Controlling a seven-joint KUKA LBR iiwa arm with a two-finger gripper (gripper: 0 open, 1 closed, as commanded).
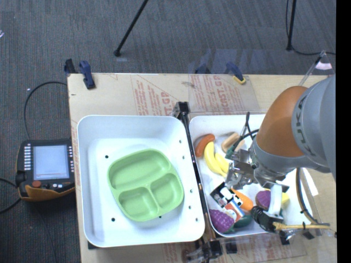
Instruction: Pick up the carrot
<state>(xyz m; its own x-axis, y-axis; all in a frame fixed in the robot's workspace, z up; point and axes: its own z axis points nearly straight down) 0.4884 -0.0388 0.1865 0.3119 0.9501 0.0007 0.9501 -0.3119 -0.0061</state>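
Camera view looks down on a cardboard-topped counter (148, 89) carrying two shallow white bins side by side. At nine o'clock from the counter a teach pendant (46, 166) lies on the dark carpet, and tripod legs cross the floor at twelve.

Largest in the scene is the grey arm with its orange band (285, 127), entering from three o'clock and leaning over the right bin (219, 122). The left bin (90, 141) holds a pale green divided plate (145, 185) at its centre.

Down in the right bin the toy food is crowded together: a yellow banana (215, 159) at about ten o'clock, a red-brown piece (204, 142) above it, a hot-dog-like roll (230, 141) at eleven, purple grapes (222, 221) at seven, and another purple item (264, 200) at four.

The end effector (227, 195) sits low in that bin, its black-and-white tip right against the carrot (244, 201), which lies at about six o'clock of the bin, orange and partly hidden under the wrist. Whether the fingers are spread or closed, I cannot tell; the wrist masks them.

The carrot looks like a light, rigid plastic toy, smooth and tapered, so likely to slip. Gripping across its thicker middle seems safest, away from the neighbouring grapes.
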